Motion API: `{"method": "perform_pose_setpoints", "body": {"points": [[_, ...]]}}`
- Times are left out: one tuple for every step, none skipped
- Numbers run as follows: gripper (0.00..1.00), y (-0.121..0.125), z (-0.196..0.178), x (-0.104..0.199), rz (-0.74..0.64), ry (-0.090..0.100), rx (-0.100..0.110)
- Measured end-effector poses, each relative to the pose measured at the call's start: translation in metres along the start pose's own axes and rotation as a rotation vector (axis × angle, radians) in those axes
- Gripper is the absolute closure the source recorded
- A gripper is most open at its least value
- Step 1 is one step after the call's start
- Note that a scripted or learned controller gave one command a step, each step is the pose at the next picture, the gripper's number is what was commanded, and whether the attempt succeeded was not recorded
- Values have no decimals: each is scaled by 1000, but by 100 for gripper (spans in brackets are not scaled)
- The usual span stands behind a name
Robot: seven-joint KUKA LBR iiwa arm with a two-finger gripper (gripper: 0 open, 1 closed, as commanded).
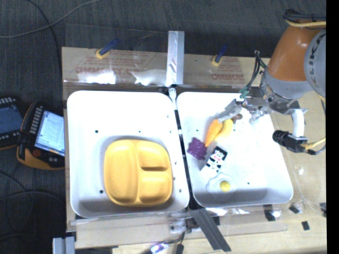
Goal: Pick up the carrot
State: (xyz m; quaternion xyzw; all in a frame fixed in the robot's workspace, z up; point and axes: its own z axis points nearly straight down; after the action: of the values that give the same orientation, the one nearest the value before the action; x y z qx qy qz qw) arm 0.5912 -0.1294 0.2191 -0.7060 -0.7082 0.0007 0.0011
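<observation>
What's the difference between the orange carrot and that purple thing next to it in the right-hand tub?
The carrot is orange, long and tapered; the purple thing is short and lumpy. The carrot lies at a slant, close below the robot's hand, while the purple thing sits lower and nearer the wall between the tubs. Both lie loose in the right-hand tub, close to each other.

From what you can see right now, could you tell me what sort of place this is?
Probably a robotics lab: a bench with two white bins, toy food such as a carrot, a grey-and-orange arm, and a handheld controller on carpet.
</observation>
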Motion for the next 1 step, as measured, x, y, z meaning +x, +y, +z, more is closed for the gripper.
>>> {"method": "perform_pose_setpoints", "body": {"points": [[0, 21, 105, 11, -7, -3, 1]]}}
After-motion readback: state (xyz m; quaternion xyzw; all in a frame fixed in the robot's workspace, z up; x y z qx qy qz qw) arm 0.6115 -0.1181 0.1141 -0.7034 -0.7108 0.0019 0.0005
